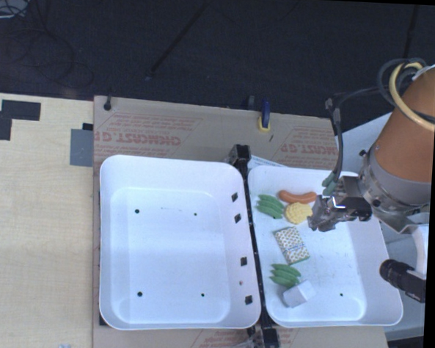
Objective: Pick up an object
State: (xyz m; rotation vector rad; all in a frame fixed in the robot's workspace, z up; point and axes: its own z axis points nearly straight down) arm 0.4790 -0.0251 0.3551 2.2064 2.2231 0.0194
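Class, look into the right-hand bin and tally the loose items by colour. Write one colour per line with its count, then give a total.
Green: 2, one pod-like piece near the top and another lower down
Orange-red: 1, a sausage-like piece
Yellow: 1, a round piece
Patterned: 1, a small flat packet
Pale grey: 1, a small block
Total: 6

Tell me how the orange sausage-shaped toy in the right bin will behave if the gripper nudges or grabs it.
The orange sausage-shaped toy looks rounded and elongated, so a sideways nudge would probably roll it. It lies close against the yellow round piece and near the green pod, so a push may shift them too. Its smooth, curved sides could slip out of the gripper.
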